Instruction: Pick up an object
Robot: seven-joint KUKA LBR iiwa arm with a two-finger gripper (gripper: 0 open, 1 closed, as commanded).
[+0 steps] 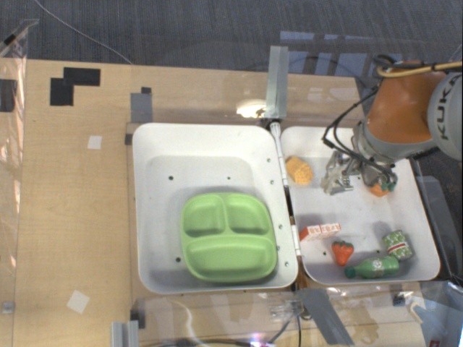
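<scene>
Pincer [338,181] low in the right bin [416,219], beside the yellow corn toy [299,170], finger state unreadable.

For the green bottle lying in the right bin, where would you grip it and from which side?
Grip the green bottle across its mid-body, from straight above. It lies on its side along the right bin's near wall, so fingers should probably straddle its narrow width; the strawberry crowds its left end.
</scene>
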